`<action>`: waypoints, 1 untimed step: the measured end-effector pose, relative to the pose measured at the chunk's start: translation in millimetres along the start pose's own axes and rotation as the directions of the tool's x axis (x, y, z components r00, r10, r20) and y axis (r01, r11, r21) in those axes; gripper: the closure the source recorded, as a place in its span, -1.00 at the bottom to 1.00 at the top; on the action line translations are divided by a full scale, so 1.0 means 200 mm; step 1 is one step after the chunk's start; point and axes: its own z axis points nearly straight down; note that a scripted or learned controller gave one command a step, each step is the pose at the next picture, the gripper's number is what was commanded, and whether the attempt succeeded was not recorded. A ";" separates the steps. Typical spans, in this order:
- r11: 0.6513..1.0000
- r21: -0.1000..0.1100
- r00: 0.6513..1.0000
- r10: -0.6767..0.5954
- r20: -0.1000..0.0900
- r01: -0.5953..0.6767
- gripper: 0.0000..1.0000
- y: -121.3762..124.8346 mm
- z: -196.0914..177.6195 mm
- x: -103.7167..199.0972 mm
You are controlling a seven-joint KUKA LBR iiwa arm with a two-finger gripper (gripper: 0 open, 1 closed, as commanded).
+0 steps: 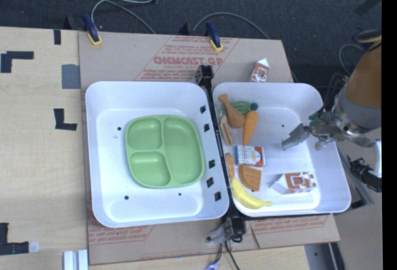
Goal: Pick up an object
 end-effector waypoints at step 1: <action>1.000 -0.007 1.000 0.000 0.000 0.000 -1.00 0.05 0.53 0.23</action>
